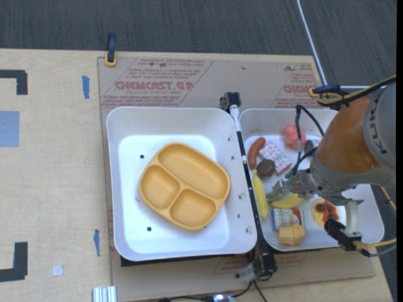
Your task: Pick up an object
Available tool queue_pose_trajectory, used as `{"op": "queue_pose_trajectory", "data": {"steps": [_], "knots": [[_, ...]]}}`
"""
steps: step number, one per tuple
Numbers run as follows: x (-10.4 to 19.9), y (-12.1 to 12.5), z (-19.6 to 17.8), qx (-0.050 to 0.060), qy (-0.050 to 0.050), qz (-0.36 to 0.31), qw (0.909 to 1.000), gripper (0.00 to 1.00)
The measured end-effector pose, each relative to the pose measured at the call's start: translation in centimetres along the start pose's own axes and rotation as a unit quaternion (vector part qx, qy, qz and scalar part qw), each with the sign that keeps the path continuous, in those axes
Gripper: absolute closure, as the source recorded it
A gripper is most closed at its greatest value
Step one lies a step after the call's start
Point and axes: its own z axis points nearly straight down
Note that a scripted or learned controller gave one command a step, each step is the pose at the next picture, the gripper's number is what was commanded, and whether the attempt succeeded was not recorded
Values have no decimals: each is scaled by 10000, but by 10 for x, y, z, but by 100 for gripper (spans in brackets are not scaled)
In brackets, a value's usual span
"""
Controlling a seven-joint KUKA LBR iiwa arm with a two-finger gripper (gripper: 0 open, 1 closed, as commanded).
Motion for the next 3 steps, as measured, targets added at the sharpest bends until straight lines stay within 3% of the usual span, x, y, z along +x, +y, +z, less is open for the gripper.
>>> {"op": "queue_pose_trajectory", "data": {"steps": [1,2,3], "knots": [[0,2,-11,-26,-6,5,10000,100],[66,-26,-99,22,14,-9,10000,100],[66,-25,-109,3,10,-6,10000,100]]}}
